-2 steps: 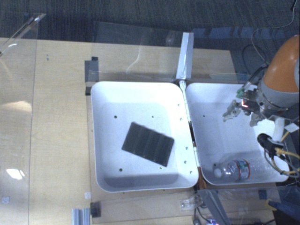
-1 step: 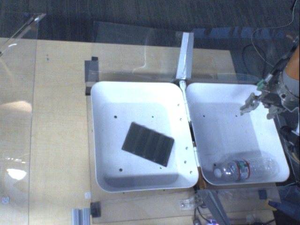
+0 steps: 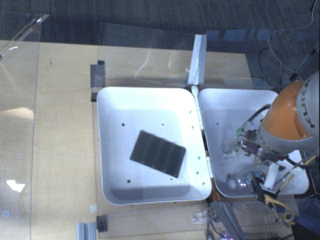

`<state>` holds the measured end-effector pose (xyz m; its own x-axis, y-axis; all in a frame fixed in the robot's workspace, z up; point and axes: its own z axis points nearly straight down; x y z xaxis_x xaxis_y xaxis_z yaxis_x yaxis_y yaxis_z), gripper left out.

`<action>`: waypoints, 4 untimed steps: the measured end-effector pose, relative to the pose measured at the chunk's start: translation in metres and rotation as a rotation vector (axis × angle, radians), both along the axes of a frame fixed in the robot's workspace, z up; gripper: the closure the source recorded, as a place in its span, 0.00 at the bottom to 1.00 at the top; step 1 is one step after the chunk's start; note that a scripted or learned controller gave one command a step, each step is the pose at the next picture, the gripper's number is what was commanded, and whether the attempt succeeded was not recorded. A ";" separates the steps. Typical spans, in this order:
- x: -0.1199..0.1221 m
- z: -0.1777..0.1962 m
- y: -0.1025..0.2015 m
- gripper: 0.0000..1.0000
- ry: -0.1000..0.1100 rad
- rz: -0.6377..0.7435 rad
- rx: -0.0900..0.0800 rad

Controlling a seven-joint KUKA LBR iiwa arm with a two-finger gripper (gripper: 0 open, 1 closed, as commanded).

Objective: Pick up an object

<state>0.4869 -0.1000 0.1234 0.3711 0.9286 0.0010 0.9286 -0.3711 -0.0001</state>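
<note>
You are looking down from one fixed camera above the bench [image 3: 50, 134], tilting slightly toward its far edge. It is sitting far enough back to be taking in both white bins, left bin [image 3: 107, 134] and right bin [image 3: 220, 109], with the arm [image 3: 290, 116] entering from your right.

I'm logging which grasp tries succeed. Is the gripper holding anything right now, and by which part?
It cannot be told. The gripper sits low in the right bin, with its tip hidden under the arm. The dark ridged pad lies untouched in the left bin.
</note>
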 end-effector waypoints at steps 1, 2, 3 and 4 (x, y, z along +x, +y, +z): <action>0.039 0.062 0.036 0.00 -0.004 0.144 -0.001; 0.059 0.074 -0.045 0.00 -0.005 0.132 -0.002; 0.041 -0.034 0.009 0.00 -0.013 0.001 -0.001; 0.028 0.121 -0.003 0.00 -0.005 -0.046 -0.001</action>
<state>0.5146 -0.1029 0.2447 0.4136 0.9105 0.0021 0.9104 -0.4136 0.0054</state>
